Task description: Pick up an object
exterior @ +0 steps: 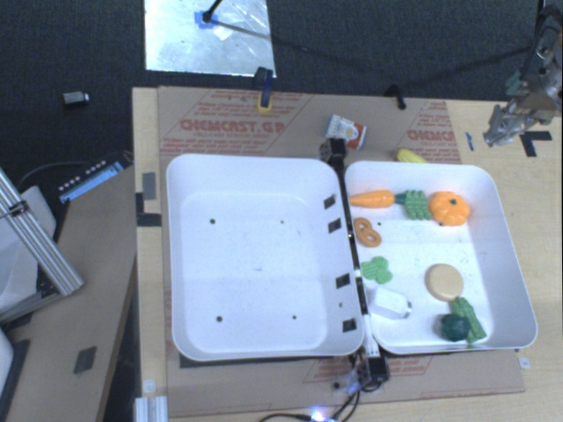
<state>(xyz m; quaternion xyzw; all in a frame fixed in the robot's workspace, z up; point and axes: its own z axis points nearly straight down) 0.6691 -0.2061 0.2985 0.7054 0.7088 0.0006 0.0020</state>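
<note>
The right bin (501, 227) holds several toy foods: a carrot (373, 199) with green top (416, 205), an orange pumpkin (449, 208), a pretzel (367, 232), a green clover-shaped piece (377, 270), a tan round cookie (444, 281), a white block (390, 304) and a dark green vegetable (461, 323). My gripper (504, 130) hangs at the far right, above the bench beyond the right bin's back corner, well away from the objects. Nothing shows between its fingers.
The left bin (255, 253) sits beside the right one. A yellow piece (410, 156) lies just behind the right bin's rim, and a small white-and-red item (347, 130) rests on the cardboard behind the bins. A metal plate (208, 25) lies at the back.
</note>
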